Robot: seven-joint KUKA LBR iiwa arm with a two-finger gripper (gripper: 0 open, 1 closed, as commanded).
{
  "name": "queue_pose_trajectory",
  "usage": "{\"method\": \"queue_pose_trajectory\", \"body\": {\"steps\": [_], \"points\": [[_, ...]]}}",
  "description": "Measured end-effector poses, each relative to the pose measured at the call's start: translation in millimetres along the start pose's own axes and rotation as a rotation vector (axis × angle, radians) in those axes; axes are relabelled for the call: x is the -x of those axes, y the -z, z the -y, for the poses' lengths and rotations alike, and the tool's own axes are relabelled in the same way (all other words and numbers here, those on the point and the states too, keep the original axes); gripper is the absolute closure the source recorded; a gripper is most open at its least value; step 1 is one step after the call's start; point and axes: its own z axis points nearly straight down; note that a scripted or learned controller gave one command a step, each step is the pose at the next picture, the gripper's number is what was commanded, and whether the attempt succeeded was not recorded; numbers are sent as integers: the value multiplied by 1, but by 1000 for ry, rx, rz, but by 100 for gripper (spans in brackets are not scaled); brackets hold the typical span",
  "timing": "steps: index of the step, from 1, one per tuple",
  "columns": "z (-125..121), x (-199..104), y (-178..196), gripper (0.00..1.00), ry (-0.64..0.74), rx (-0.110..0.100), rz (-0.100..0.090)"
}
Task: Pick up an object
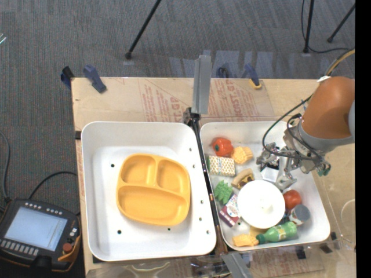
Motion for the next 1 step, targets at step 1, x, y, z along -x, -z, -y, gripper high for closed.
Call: {"method": "queue_pose_trajectory", "body": {"steps": [1], "points": [[-48,-3,1,0,-107,-2,4]]}}
